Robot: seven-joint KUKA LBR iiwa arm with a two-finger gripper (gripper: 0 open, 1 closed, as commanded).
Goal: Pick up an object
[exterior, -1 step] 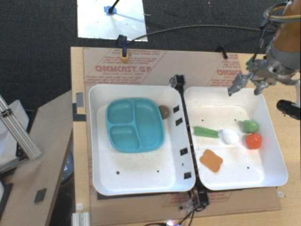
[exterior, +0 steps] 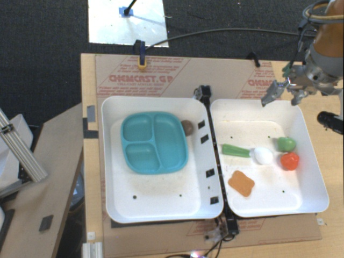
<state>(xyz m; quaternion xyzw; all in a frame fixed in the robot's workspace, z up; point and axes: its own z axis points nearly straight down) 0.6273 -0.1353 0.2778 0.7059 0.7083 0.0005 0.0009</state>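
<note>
The right bin (exterior: pixel 314 190) holds a green stick (exterior: pixel 235 150), a white ball (exterior: pixel 263 155), a green round piece (exterior: pixel 286 143), a red piece (exterior: pixel 289 161) and an orange piece (exterior: pixel 241 183). My gripper (exterior: pixel 284 97) hangs over the bin's far edge, up and to the right of these items. It is open, with nothing between its fingers. The arm's orange band shows at the top right.
The left bin (exterior: pixel 115 198) holds a teal divided plate (exterior: pixel 155 142) and a small brown object (exterior: pixel 187 127) by its right wall. A black clip strip (exterior: pixel 209 144) joins the bins. A cable (exterior: pixel 226 32) runs across the back.
</note>
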